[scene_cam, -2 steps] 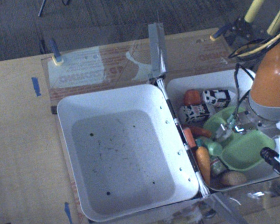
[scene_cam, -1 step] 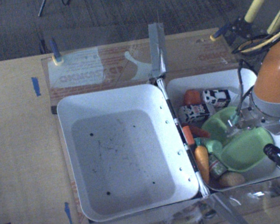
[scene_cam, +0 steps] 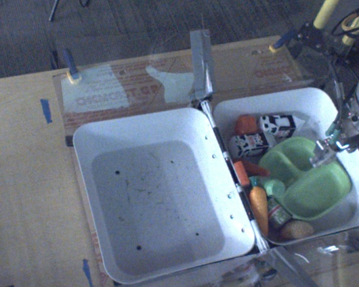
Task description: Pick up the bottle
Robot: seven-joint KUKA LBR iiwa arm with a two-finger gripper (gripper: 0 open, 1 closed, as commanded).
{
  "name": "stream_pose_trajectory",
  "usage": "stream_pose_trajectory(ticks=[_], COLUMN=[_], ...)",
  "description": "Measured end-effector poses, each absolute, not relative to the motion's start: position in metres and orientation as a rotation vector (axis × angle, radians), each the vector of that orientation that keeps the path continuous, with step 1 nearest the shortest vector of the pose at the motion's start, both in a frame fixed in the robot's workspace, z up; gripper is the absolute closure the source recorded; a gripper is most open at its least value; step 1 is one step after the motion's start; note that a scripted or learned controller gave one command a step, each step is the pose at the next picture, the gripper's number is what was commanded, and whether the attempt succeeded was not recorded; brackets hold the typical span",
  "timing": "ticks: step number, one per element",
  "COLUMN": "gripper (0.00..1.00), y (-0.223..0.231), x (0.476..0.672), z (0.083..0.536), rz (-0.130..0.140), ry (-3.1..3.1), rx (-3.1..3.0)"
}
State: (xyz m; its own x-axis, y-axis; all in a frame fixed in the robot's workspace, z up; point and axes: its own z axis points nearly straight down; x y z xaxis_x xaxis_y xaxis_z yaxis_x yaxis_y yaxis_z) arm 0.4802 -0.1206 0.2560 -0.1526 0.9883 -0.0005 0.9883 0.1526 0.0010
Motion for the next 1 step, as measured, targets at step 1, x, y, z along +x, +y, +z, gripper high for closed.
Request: stream_pose_trajectory(ticks=[1], gripper=[0.0], y=[-0.1208], x=[0.4801], z=[0.2561], rz=[0.001], ry=[2.383], rx=[2.045])
